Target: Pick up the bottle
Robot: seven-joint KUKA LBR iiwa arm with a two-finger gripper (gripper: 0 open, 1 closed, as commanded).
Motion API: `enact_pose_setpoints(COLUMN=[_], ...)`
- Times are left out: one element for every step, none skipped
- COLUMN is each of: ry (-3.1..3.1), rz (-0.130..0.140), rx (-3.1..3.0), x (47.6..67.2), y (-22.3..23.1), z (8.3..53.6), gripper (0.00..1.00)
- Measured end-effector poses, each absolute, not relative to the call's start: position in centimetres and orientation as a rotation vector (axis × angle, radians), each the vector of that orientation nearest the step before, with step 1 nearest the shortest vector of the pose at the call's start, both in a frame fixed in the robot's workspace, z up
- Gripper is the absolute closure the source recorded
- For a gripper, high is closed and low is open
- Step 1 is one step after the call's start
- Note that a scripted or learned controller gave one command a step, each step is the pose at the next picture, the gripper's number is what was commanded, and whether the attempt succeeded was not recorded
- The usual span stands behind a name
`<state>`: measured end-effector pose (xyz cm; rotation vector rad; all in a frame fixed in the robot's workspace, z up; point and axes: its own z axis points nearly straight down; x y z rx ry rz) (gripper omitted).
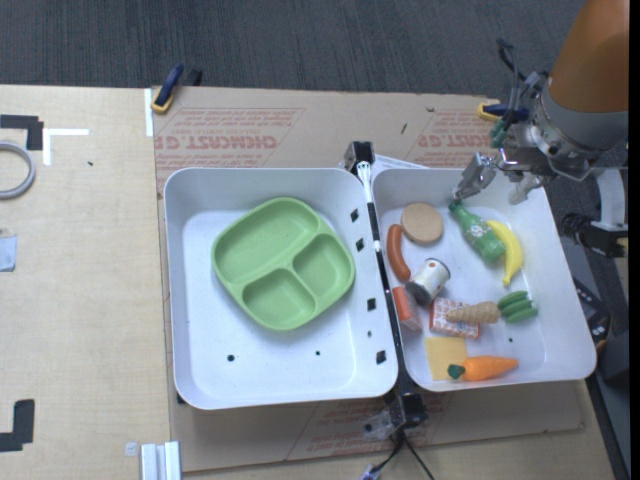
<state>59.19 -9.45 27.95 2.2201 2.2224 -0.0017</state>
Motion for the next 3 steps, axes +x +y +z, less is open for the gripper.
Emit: enact_pose_setpoints(ry=[1.871, 1.867, 1.565], rz=[-0.003, -0.004, -0.003], rx=[2.526, 2.53, 2.724], x=[50.4, 50.4, 48.0], y=[-11.5, -11.6, -14.8], z=[11.7, 12.6, 20.9], gripper=[0.0, 1.0, 1.0])
